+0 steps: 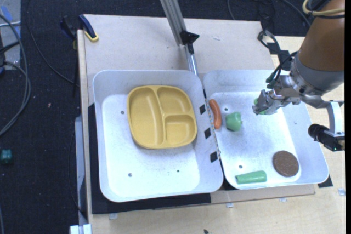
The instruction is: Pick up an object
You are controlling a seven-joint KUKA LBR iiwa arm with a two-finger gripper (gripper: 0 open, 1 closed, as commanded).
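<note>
Right bin [307,134] — sausage [215,113], green lump [234,121], brown disc [286,163], green block [251,177]. Gripper [262,107] above it; grip state unclear. No legible writing.

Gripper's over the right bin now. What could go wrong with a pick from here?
1. The gripper is above bare bin floor, right of the green piece; closing here would likely grab nothing.
2. The sausage lies against the bin's left wall, leaving little room for a finger on that side.
3. The brown disc lies flat and may slip out of a pinch.
</note>
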